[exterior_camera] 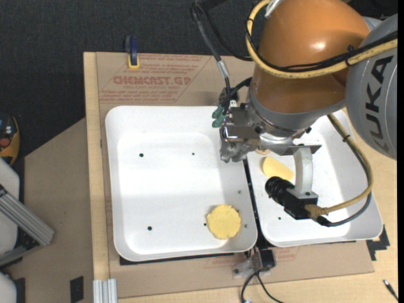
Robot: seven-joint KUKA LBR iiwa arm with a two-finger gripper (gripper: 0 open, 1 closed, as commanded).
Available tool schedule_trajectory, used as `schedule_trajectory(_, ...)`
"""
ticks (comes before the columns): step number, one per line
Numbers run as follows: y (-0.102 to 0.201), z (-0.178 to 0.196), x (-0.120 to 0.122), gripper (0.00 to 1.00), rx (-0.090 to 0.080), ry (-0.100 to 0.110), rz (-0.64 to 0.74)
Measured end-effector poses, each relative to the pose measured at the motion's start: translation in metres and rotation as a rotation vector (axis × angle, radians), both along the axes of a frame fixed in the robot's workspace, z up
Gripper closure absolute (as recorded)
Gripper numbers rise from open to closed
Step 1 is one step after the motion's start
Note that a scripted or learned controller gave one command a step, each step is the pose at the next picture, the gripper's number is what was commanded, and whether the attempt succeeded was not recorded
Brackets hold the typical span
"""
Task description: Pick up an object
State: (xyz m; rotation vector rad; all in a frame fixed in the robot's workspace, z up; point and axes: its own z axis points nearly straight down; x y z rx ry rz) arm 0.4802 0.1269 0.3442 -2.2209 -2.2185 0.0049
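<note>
Red print "CHEMCAST GP" on brown board (158, 77) just behind left bin (120, 169); smaller line beneath unreadable. Partial "KUKA" lettering on grey arm (379, 106), right of that bin.

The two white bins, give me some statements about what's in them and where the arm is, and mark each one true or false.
1. A round yellow disc lies in the left bin, near its front right corner. True.
2. The yellow disc is held up in the air by the arm. False: it rests on the bin floor, apart from the arm.
3. A yellow piece shows in the right bin, partly hidden under the arm. True.
4. The arm hangs over the far left edge of the left bin. False: it is above the divide between the two bins and over the right bin.
5. A blue clamp sits at the board's back edge. True.
</note>
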Motion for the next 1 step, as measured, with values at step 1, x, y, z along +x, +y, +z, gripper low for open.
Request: schedule_trajectory(1, -0.0329, 0.0158, -0.0004, 1.0, 0.0, -0.007, -0.003)
